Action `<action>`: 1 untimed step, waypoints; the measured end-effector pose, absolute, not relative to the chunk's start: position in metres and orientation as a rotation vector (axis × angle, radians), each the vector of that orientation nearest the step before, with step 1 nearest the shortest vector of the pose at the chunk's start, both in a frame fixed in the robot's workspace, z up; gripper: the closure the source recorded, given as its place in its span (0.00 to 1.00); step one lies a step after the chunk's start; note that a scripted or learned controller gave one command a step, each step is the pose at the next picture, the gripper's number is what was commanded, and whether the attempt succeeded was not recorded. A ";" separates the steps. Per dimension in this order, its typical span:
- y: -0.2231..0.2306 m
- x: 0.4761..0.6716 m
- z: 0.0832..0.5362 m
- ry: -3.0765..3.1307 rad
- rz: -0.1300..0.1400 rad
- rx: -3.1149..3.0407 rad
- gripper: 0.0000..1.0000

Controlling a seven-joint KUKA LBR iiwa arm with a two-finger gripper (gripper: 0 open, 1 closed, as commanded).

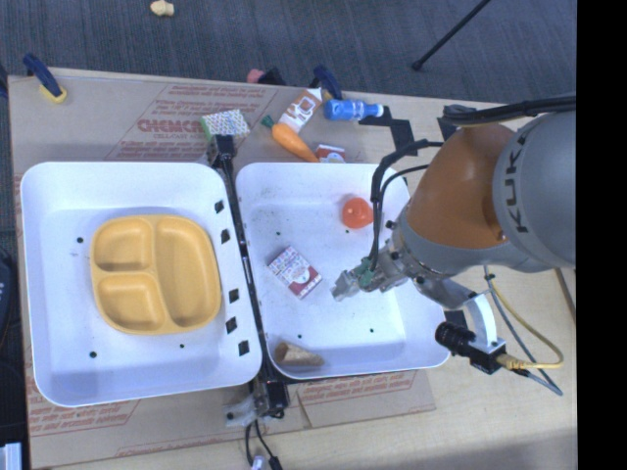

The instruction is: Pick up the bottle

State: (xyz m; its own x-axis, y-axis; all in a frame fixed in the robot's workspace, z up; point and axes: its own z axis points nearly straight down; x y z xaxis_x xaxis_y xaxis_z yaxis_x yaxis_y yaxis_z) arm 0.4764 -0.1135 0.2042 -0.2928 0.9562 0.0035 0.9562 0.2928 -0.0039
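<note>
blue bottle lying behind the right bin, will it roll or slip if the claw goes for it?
Likely yes. The blue bottle lies on its side on the cardboard behind the right bin, so a nudge across its length would probably roll it. It looks small and plastic, likely light, and its rounded sides could slip from the claw, now low over the right bin.

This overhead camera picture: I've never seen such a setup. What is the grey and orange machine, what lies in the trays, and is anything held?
One camera looks down at a slant on a bench. The grey robot arm with an orange band reaches in from the right; its pincer hangs over the right white bin, with nothing visibly between its fingers. That bin holds a small red-and-white packet, an orange-red ball and a brown piece. The left white bin holds a yellow divided plate. A blue bottle lies behind the bins.
</note>
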 end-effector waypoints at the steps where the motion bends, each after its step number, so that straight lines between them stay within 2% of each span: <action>1: -0.063 0.476 0.192 -2.722 0.002 -1.560 1.00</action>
State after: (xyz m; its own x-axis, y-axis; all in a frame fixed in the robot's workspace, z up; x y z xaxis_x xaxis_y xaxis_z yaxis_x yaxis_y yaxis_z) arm 0.4764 -0.0626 0.1917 -0.5055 0.8628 0.0033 0.8628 0.5055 -0.0030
